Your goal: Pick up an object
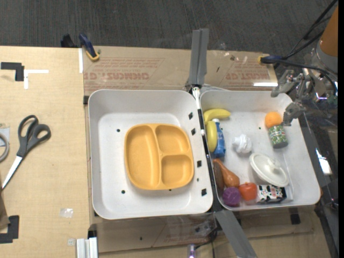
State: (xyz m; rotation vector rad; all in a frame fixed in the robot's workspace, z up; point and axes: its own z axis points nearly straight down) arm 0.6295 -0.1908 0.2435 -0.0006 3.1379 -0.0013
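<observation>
At the right edge of the frame the gripper (294,98) hangs over the right bin (309,192); I cannot tell its state. Nearest below sit an orange ball (272,119) and green can (278,136), touching. Descend centred on one, clear of the other.

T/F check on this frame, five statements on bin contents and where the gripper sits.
1. The yellow divided plate lies in the left bin. True.
2. The banana is in the left bin. False: it is in the right bin, near the divider.
3. The gripper is over the left bin. False: it is at the right bin's far right corner.
4. Scissors lie on the bench left of the bins. True.
5. The orange ball lies beside the purple item. False: the ball is at the far side, by a green-topped can.
</observation>
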